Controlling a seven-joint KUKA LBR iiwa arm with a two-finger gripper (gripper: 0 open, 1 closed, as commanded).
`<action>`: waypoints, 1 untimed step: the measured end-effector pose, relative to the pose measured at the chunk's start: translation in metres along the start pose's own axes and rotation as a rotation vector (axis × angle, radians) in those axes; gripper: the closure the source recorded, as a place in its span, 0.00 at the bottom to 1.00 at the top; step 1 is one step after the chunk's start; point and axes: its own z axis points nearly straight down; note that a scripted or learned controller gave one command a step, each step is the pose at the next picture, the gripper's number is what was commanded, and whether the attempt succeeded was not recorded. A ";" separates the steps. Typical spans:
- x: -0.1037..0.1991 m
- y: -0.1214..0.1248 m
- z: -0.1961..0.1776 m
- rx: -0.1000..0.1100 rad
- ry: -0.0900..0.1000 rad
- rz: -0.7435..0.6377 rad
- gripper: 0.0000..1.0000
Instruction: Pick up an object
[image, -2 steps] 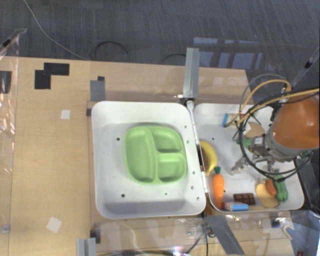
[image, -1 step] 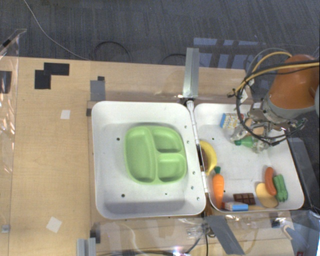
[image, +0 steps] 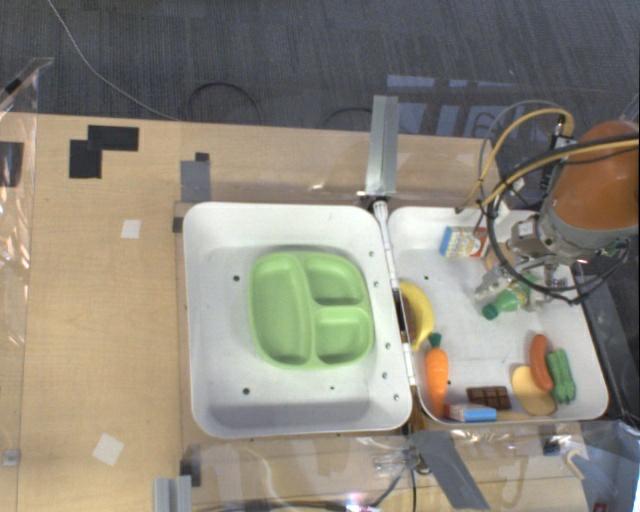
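Observation:
My gripper (image: 507, 283) hangs low in the right bin (image: 455, 345), under the grey wrist and orange band (image: 600, 185). Right below it lies a small green bottle-like object (image: 503, 303), partly covered by the gripper; I cannot tell if they touch. Further left in that bin are a blue, white and red box (image: 458, 241), a banana (image: 420, 310) and a carrot (image: 437, 368). Along the bin's near edge sit a chocolate bar (image: 488, 397), a pink and blue block (image: 472, 412), a yellow round piece (image: 531, 390), a red sausage (image: 541, 362) and a green pickle (image: 561, 374).
The left bin (image: 215, 300) holds a green divided plate (image: 310, 307). A metal post (image: 382, 150) stands behind the wall between the bins. Yellow and black cables (image: 520, 150) loop around the arm above the right bin's far corner.

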 end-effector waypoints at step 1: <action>-0.011 0.026 -0.002 0.004 0.001 -0.070 0.00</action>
